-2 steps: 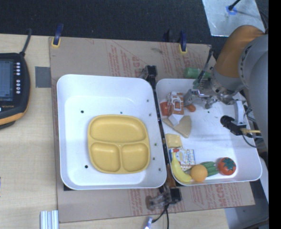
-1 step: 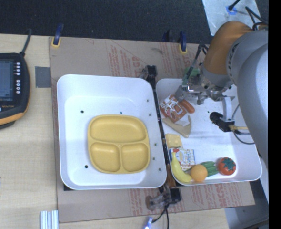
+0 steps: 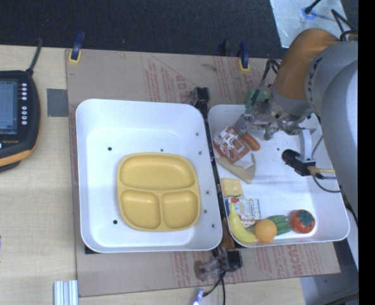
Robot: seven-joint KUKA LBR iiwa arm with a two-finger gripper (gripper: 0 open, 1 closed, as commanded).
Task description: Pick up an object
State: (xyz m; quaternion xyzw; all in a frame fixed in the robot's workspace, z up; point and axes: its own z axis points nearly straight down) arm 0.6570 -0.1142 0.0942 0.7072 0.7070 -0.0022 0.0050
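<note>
Evidently the gripper (image 3: 259, 121) sits low over the far end of the right bin (image 3: 327, 234), just beside a packet of sausages (image 3: 235, 143) that lies partly on a beige wedge (image 3: 238, 167) — whether its fingers are spread or closed I cannot tell. That packet is the likely target: probably light, with a slick wrapper that could slide, so a pinch across its narrow width looks safest. Nearer the front edge lie a banana (image 3: 237, 229), an orange (image 3: 264, 230), a green vegetable (image 3: 280, 223) and a tomato (image 3: 302, 220) — crowded, harder to single out. A yellow divided tray (image 3: 157, 191) rests in the left bin (image 3: 98, 170).
</note>
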